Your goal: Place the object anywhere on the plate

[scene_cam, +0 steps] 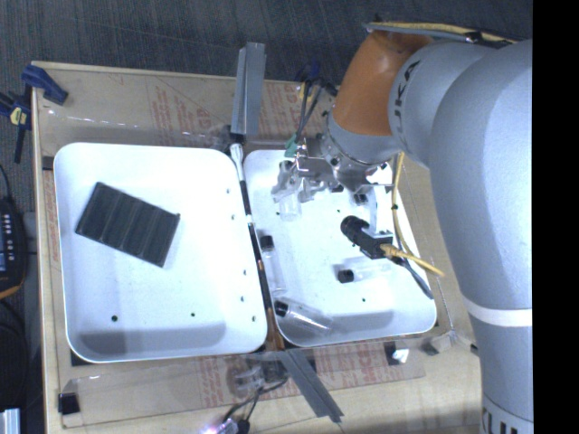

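At the near end of the right bin (412, 319), a clear plastic piece (306, 314) with a dark tip lies against the front wall. Just beyond it, near the bin's middle, sits a small dark block (345, 275), and a smaller black bit (265, 240) rests close to the left wall. Which of these is the task's object cannot be told, but all three lie in this bin, well apart from the plate. Farther back, the gripper (289, 188) hangs over the bin's far left corner, and whether the claw is wide or narrow cannot be told. The left bin (136, 337) holds the plate (127, 222), a dark ribbed slab lying flat and askew in its far half, touching no wall. Both bins sit side by side on a brown bench (136, 107) printed with faint red lines. A grey metal bar (247, 84) stands behind the seam between them, a blue clamp (43, 84) grips the far left corner, and a dark carpeted floor (136, 16) lies beyond.
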### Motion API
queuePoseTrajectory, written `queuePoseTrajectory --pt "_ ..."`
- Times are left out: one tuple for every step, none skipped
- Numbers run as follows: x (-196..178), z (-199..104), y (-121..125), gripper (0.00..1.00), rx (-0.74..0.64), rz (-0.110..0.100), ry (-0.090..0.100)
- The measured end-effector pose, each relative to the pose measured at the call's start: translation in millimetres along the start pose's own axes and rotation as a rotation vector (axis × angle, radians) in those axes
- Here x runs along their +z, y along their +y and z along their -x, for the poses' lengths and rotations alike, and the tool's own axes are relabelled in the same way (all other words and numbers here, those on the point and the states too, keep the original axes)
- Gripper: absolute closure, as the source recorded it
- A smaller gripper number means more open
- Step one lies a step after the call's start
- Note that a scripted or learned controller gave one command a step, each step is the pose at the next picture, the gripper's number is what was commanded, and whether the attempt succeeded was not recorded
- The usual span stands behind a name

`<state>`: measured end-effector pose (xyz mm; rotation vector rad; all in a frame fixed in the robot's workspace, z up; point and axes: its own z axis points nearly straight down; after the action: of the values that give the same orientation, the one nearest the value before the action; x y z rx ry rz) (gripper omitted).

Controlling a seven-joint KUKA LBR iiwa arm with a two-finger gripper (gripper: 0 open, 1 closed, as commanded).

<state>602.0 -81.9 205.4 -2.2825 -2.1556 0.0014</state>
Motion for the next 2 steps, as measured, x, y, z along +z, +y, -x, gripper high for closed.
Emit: queuePoseTrajectory --pt "14.9 -87.1 12.8 1.0 0.143 -0.001 -0.001" --pt "15.4 -129.0 -39.5 1.0 0.616 -0.007 -0.002"
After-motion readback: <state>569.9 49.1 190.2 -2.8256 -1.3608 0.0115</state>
